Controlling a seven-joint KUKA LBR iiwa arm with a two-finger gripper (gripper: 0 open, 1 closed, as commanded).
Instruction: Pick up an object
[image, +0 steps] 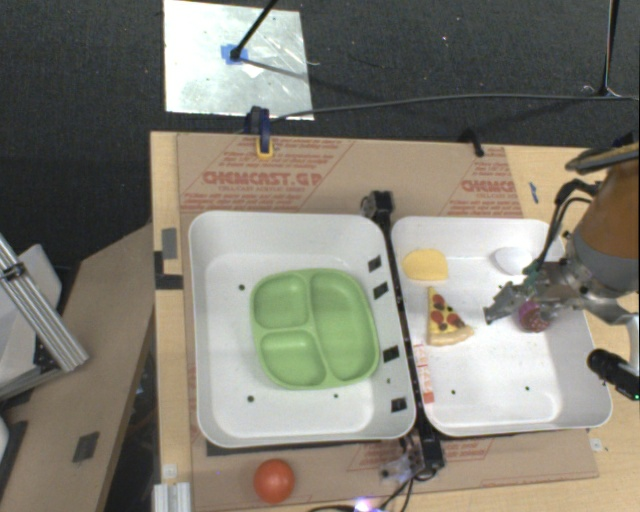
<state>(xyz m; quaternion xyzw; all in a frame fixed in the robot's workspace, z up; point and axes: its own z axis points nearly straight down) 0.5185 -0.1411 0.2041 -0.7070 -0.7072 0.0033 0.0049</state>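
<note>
Metal gripper (512, 303) beside a rounded purplish object (534, 316), perhaps touching.

"CHEMCAST GP" — on brown board (300, 165).

A robotics lab: white bins (300, 235) clamped on a cardboard-covered bench (340, 165), aluminium framing (40, 320) alongside.

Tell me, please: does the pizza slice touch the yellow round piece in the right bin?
Apart. The camera view shows bare white bin floor between the pizza slice and the yellow piece.
</note>
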